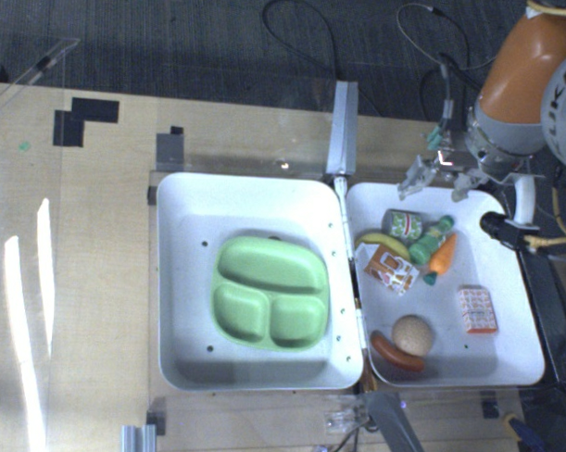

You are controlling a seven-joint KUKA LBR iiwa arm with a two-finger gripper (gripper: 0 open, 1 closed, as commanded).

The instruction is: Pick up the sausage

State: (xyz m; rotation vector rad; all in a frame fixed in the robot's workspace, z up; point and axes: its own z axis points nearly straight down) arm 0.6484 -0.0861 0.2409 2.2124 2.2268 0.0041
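The reddish-brown curved sausage lies in the right-hand shallow white bin, close to that bin's near-left corner, with a round tan bread roll touching it on its far side. The grey and orange arm's two-finger gripper hangs over the far rim of the same bin, well apart from the sausage, and its two pale fingers stand spread with clear space between them and nothing held. So the task looks to be at its opening step, an approach not yet made. Between gripper and sausage sits a loose cluster: a green-labelled tin can, a yellow banana, an orange carrot, a green bottle and an orange-and-white snack packet; a small red-and-white printed carton lies alone toward the right. The left-hand white bin holds a pale green three-compartment plastic tray. The next move, as I judge it, calls for carrying the gripper toward the near-left corner and coming down with the fingers straddling the sausage across its short width. The roll pressing against it and the bin wall just beside leave little room, so a finger may land on the roll or strike the wall.
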